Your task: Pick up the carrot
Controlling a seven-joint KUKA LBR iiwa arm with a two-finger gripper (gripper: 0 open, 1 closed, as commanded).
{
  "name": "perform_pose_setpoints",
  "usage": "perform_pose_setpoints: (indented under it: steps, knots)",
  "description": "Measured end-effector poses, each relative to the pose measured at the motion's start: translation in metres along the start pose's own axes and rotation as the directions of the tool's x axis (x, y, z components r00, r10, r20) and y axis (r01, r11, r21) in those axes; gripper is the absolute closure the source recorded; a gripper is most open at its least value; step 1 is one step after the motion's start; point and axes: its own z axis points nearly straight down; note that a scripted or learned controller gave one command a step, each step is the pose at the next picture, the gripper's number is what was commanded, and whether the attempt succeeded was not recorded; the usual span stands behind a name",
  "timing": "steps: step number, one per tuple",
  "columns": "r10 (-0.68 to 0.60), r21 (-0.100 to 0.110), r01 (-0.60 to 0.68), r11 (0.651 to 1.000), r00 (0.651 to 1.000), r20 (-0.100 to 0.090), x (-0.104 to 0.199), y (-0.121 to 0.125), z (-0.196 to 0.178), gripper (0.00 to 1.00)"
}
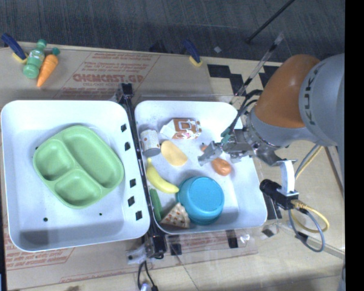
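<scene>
Currently | gripper (pixel 211 153) is being held low in the right bin (pixel 246 205), jaw state cannot be told | carrot (pixel 47 70) is lying outside both bins, upper left of frame, long axis slanting down-left | far leftward reach is being required

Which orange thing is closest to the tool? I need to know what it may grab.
The small orange piece in the right bin, just under the tool. The carrot lies far off on the cardboard, outside both bins.

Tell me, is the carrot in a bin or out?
Out. The carrot lies on the bench above the left bin, beside a green bottle.
</scene>
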Motion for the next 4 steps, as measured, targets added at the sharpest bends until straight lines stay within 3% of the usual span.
perform_pose_setpoints:
  steps: [1,2,3,4]
  knots:
    - [-0.334,0.000,0.334,0.943,0.943,0.001,0.034,0.009,0.107,0.00]
    - [-0.107,-0.001,0.107,0.994,0.994,0.004,0.014,0.056,0.106,0.00]
    - [-0.115,0.001,0.115,0.993,0.993,0.004,0.015,0.056,0.096,1.00]
    - [-0.315,-0.009,0.316,0.949,0.949,0.011,-0.016,0.054,-0.032,1.00]
